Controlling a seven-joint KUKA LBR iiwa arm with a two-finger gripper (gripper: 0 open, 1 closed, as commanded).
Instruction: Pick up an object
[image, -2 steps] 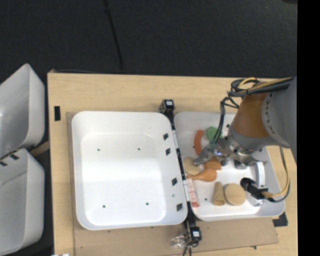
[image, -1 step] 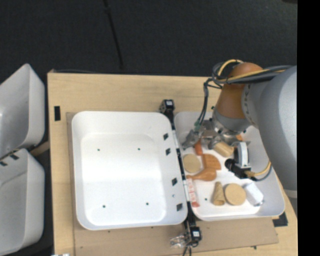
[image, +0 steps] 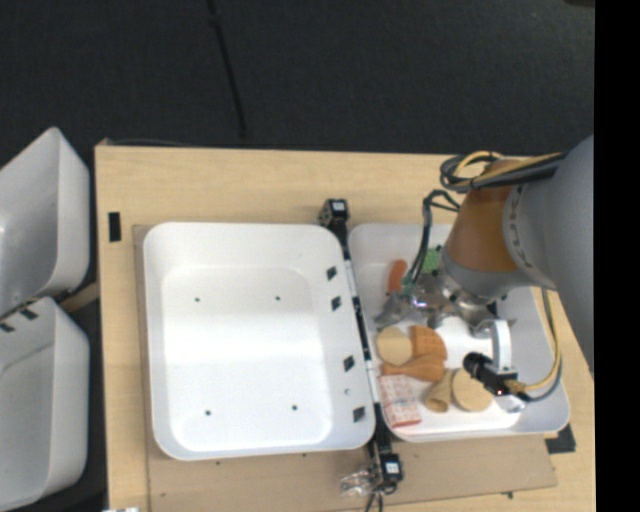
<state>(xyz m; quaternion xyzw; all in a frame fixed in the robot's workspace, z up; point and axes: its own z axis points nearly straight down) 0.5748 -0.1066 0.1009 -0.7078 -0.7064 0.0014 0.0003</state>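
Arm low inside the right bin (image: 535, 425), above the small objects.
The claw (image: 415, 305) is down among the things, near an orange-red piece (image: 397, 274) and a round tan object (image: 395, 347); whether it is open I cannot tell. A white card with red print (image: 399, 405) lies at the front, its writing too small to read.

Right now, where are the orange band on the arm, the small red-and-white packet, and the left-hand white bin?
orange band (image: 478, 232): camera view, middle of its curved side.
red-and-white packet (image: 399, 407): camera view, centre of its printed face.
left-hand white bin (image: 245, 335): camera view, bare floor.
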